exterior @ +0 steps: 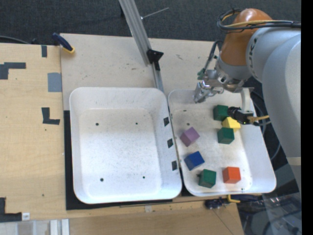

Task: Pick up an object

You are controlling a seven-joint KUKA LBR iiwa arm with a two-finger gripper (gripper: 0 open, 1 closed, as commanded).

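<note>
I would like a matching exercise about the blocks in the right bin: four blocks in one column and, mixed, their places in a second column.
Blocks:
1. purple block
2. orange block
3. blue block
4. yellow block

Places:
A. near the front right corner of the right bin
B. between two green blocks, near the right wall
C. left side, farther back than the blue one
D. left side, just behind a green block

Pairs: 1-C, 2-A, 3-D, 4-B

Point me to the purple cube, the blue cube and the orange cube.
Purple cube (190,136), camera view, top face.
Blue cube (194,160), camera view, top face.
Orange cube (232,175), camera view, top face.
</note>
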